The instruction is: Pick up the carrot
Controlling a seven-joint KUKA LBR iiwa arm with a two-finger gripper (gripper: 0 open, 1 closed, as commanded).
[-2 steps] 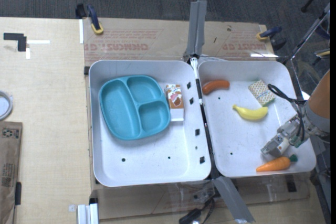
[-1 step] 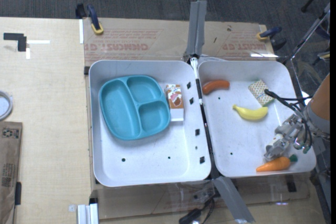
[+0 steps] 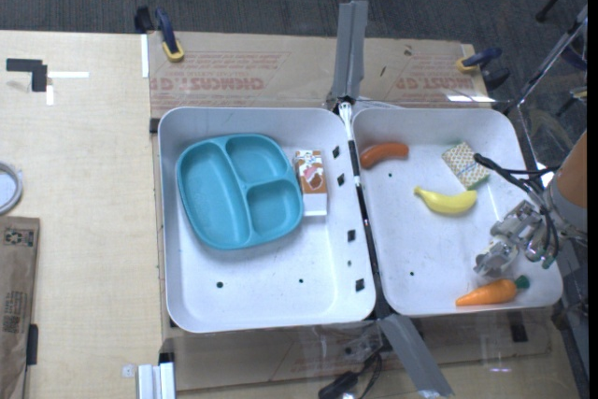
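The orange carrot with a green stub end lies flat near the front right corner of the right bin. My gripper hangs just above and behind the carrot, reaching in from the right. Its metal fingers stand apart, open, with nothing between them. A small gap separates the gripper from the carrot.
In the right bin lie a yellow banana, an orange-red sausage at the back left and a patterned packet. The left bin holds a blue divided plate and a small box. Black cables trail from the arm.
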